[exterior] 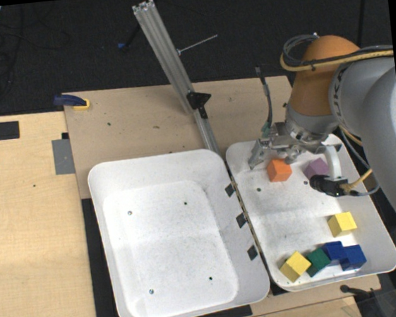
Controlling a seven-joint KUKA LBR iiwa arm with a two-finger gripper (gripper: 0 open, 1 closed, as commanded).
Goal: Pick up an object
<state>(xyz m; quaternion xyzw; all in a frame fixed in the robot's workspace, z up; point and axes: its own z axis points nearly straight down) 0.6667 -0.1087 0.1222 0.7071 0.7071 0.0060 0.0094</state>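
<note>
Nearest the camera, at the lower right of the frame, a yellow block point(294, 266), a green block point(318, 260) and a blue block point(342, 254) cluster along the near rim of the right bin point(300, 213). Another yellow cube point(342, 224) lies just above them. Higher up, the tool point(277, 156) sits over an orange cube point(280, 170); whether it is clamped on it cannot be told. A purple block point(317, 167) lies right of it. Left bin point(165, 240) adjoins.

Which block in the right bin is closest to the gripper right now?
The orange block, right under the gripper at the far end of the right bin. The purple block lies beside it; the others sit at the near end.
</note>
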